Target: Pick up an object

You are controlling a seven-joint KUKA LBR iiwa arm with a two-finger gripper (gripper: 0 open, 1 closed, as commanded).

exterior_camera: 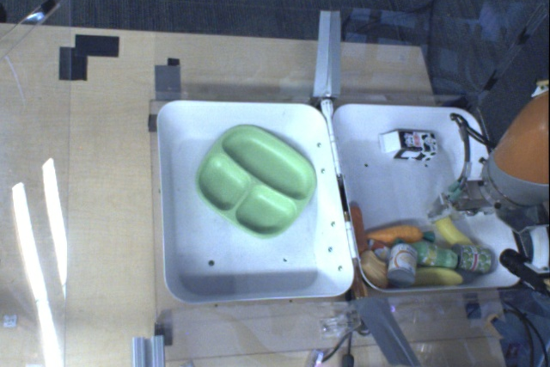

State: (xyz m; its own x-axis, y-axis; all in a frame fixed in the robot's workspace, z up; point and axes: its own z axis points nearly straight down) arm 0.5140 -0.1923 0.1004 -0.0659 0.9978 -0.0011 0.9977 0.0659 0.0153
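The right bin holds a cluster of objects along its near edge: an orange carrot, a small can, a green bottle lying on its side, a yellow banana and a yellow piece. A small white and black carton lies alone near the bin's far side. My gripper hangs low at the right side of this bin, just above the yellow piece. Nothing is visibly held in it.
The left bin holds a green divided plate. A metal divider post stands between the bins at the back. The arm's orange band and cables crowd the right bin's right edge.
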